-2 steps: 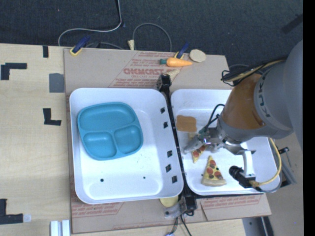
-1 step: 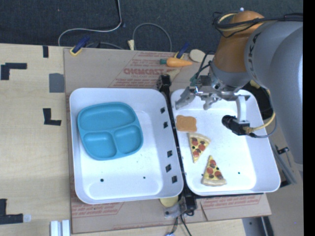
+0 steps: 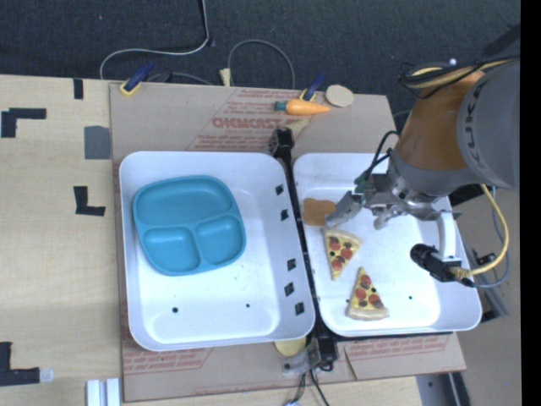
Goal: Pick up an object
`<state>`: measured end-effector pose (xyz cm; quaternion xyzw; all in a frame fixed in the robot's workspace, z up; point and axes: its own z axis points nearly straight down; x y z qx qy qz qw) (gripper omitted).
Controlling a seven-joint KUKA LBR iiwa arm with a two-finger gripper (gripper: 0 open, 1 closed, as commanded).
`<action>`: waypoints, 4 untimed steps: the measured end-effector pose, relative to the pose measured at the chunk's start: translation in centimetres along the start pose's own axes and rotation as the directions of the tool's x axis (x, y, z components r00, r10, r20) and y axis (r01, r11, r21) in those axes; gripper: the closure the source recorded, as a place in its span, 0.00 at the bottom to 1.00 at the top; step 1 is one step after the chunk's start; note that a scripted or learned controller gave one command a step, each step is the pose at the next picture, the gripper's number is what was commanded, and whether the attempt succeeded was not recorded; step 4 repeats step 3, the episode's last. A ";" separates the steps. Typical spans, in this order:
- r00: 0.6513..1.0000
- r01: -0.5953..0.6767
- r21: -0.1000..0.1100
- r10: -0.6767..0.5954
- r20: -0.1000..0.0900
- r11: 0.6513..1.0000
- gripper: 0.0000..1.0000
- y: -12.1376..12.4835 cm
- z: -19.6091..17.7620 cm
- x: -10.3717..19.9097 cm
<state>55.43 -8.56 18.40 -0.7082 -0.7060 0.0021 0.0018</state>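
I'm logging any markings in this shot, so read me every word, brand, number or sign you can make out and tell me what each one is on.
"KUKA", only partly in view, in dark letters on the grey arm.
"CHEMCAST" is my best reading of the red print on the brown cardboard sheet behind the bins; blurred and repeated.
More red print on the cardboard's lower left edge: too blurred to read.
Nothing readable on the blue divided plate or the pizza slices.
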 end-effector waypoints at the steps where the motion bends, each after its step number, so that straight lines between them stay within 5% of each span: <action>1: 1.000 0.000 -0.008 0.000 0.002 1.000 0.00 -1.8 10.3 -3.5; 2: 1.000 0.002 -0.012 -0.002 0.004 1.000 1.00 -1.6 8.7 -3.5; 3: 1.000 0.010 -0.012 -0.010 -0.001 1.000 1.00 2.3 -0.5 2.5; 4: 1.000 0.010 -0.012 -0.010 -0.001 1.000 1.00 2.3 -0.5 2.5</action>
